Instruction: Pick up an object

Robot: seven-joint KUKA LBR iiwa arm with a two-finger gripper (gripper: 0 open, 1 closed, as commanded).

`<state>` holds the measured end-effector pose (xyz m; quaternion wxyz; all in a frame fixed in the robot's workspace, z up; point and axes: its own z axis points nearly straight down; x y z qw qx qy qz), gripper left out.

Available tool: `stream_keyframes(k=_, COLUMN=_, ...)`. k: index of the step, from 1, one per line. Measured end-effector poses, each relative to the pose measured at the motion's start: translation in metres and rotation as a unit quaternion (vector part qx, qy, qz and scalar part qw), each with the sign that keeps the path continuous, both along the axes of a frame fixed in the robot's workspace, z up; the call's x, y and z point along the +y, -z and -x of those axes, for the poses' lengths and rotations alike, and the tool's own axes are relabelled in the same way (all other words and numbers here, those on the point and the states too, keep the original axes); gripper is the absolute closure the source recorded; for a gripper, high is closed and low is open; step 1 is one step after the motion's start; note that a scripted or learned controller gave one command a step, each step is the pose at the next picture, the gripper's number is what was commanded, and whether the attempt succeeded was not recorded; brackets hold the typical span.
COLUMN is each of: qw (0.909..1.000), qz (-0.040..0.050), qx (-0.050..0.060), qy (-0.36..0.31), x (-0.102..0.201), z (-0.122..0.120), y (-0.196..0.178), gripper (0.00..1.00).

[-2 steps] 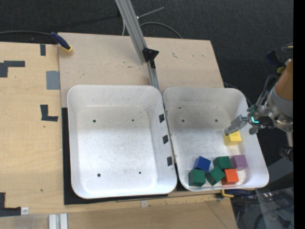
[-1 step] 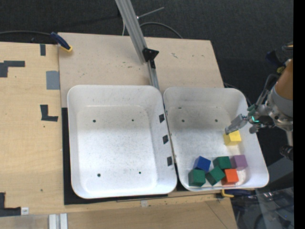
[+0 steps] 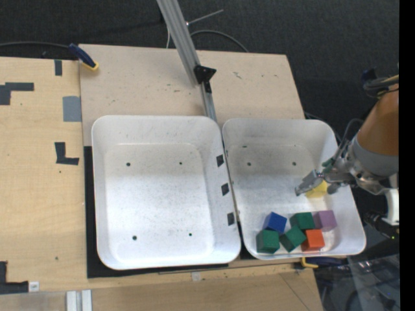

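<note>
My gripper [image 3: 315, 184] reaches in from the right over the right bin [image 3: 272, 141], near its right wall. A small yellow block [image 3: 318, 188] sits between its fingers, and the gripper is shut on it. A grey finger [image 3: 304, 188] shows on the block's left side. Whether the block is off the bin floor I cannot tell. Along the bin's front edge lie a blue block [image 3: 275, 221], three green blocks [image 3: 267, 241] [image 3: 293, 238] [image 3: 302, 221], an orange block [image 3: 314, 239] and a purple block [image 3: 326, 219].
The left bin [image 3: 155, 193] stands beside the right one, their rims touching in the middle. A slanted metal rod [image 3: 185, 37] runs from the top of the view down to the bins' shared back corner. The bench [image 3: 39, 173] extends to the left.
</note>
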<state>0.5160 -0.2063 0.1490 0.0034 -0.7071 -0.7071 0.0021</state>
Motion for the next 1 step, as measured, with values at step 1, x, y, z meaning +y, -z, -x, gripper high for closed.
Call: stream_keyframes(k=1, qw=0.9999, qz=0.0050, qx=-0.011, qy=0.000, x=-0.0029, z=-0.0042, y=0.0304, gripper=0.00)
